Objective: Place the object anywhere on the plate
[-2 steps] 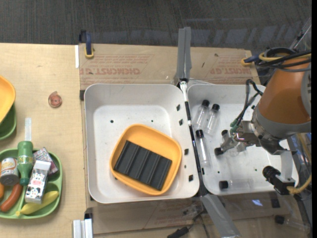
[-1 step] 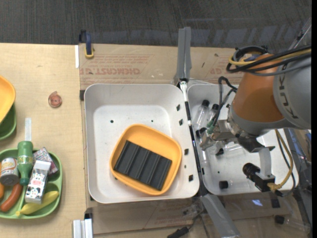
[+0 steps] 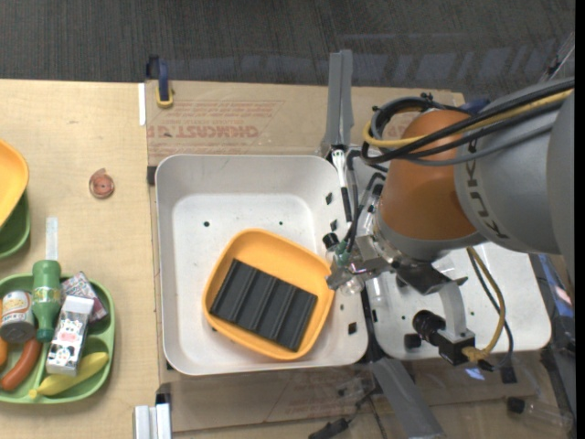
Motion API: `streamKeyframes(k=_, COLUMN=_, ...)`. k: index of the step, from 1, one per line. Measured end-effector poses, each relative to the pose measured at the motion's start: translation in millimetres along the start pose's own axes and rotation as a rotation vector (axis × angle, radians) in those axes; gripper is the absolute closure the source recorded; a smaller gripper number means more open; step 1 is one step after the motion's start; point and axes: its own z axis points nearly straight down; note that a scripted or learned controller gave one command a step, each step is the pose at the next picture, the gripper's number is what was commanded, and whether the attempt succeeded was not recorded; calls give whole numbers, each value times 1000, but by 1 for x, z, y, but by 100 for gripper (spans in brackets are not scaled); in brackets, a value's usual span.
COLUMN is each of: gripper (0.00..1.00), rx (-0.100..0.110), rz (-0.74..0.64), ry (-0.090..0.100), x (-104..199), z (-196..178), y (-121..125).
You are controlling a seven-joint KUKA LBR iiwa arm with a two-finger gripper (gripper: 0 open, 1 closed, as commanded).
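One orange plate in the left bin, one black ridged object lying on it. Open white floor far and left of the plate; its near-right rim close to the bin wall. Gripper over the bins' shared edge, grip impossible to tell.

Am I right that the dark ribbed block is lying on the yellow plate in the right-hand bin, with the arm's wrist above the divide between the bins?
Not quite: the camera view shows the dark ribbed block on the yellow plate in the left-hand bin, not the right. The arm's wrist is indeed above the divide between the bins.
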Motion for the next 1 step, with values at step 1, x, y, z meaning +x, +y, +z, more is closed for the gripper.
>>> streamKeyframes(k=1, gripper=0, rx=0, rz=1, ry=0, x=0, z=0, y=0)
